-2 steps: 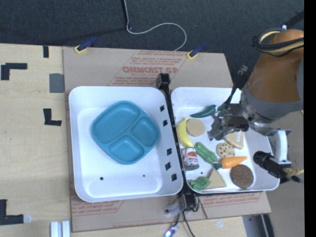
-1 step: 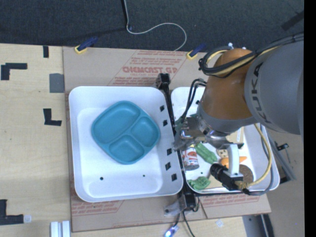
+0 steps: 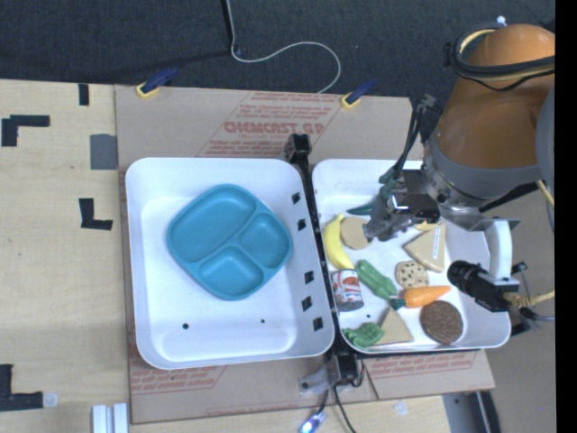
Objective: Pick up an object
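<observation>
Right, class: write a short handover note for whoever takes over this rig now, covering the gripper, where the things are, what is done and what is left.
Gripper: low over the right bin, near the banana; open or shut cannot be told.
Things: banana, green pickle, carrot, can, cookie and brown patty all lie in the right bin. The blue plate sits in the left bin.
Done: nothing visibly picked up.
Left: grasp one object and lift it.

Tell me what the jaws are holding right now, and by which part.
Cannot be told: the gripper sits low over the right bin near the banana, with nothing visibly held.
</observation>
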